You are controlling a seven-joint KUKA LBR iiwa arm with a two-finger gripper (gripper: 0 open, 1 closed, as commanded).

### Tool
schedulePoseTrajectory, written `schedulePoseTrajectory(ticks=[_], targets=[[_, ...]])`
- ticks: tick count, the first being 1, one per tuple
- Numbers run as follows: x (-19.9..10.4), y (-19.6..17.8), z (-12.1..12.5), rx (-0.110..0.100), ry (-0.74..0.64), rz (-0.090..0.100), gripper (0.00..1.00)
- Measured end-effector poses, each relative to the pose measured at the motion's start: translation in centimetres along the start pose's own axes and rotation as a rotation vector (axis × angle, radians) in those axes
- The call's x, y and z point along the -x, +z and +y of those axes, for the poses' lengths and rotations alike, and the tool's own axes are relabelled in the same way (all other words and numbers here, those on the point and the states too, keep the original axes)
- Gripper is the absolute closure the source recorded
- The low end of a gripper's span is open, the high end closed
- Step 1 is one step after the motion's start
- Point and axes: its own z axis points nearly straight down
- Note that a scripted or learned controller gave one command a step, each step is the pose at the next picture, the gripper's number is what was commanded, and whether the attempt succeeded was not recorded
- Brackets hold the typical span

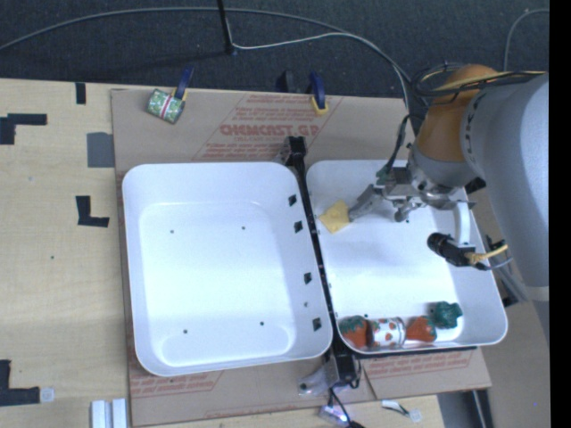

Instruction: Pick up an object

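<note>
In the right bin [486,315], the gripper [355,210] touches the yellow block [335,218] near the left wall, block long axis running lower-left to upper-right; finger opening cannot be determined.

A small pale-yellow block [335,218] lies flat near the right bin's [406,266] upper left corner, close by the dividing wall.

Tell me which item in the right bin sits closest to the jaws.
The yellow block, alone by the divider beside the gripper; the other toys line the bin's near edge.
</note>
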Motion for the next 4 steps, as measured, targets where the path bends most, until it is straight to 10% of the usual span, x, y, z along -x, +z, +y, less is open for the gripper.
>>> schedulePoseTrajectory(ticks=[2,4], targets=[[-4.8,1.4,-5.6,0.000,-0.002,0.001,0.00],[0.4,-0.8,0.5,0.001,0.000,0.000,0.00]])
